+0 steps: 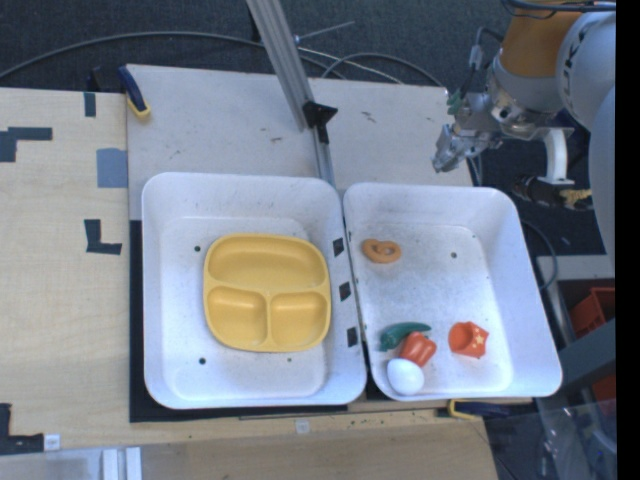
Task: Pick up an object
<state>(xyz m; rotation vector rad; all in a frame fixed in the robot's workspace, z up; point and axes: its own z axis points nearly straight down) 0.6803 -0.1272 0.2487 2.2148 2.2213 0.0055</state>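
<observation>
At the lower right of the frame, along the near edge of the right bin (520,268), lie a white egg-shaped piece (405,376), a red pepper (418,348) touching a green piece (403,333), and, a little apart, an orange block (468,339); farther up sits a lone brown pretzel (381,252). The left bin (160,268) carries a yellow divided plate (268,291). At the upper right the hand (450,153) hangs over the bench (220,118) beyond the bin, whether spread or pressed together I cannot tell, so I judge it best to descend straight on the isolated pretzel or block.

Grey arm (590,58) with orange band, black cables, metallic hand (448,158).
</observation>
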